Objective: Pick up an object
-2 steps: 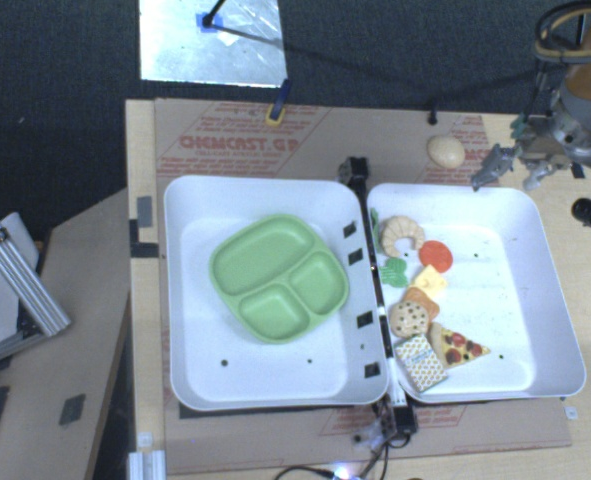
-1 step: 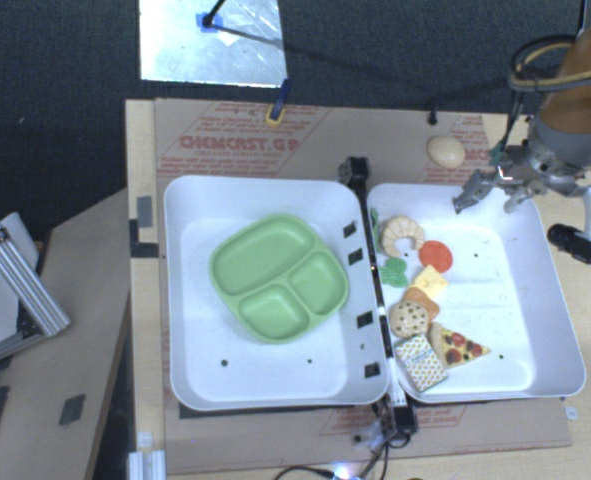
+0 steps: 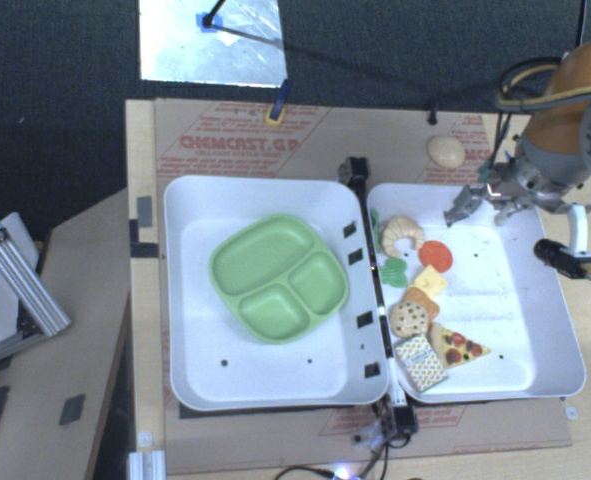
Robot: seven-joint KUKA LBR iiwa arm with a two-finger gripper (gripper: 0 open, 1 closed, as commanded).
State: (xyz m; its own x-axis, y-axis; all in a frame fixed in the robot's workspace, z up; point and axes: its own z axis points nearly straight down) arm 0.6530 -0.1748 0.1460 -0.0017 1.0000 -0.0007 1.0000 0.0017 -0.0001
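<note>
My gripper [image 3: 478, 211] hangs over the far edge of the right bin [image 3: 520, 318], open with nothing between its fingers. Toy foods lie along that bin's left side, to the left of and nearer than the gripper. Closest to it are a croissant [image 3: 403, 232] and a red tomato slice [image 3: 436, 255]. Further toward the front lie a green leaf [image 3: 393, 268], a yellow cheese piece [image 3: 431, 281], a cookie [image 3: 409, 318], a pizza slice [image 3: 459, 348] and a checkered wafer [image 3: 421, 362].
The left bin [image 3: 190, 368] holds a green divided plate [image 3: 279, 276]. A beige egg-shaped thing [image 3: 446, 150] rests on the cardboard behind the right bin. A black divider [image 3: 368, 268] runs between the bins. The right bin's right half is bare.
</note>
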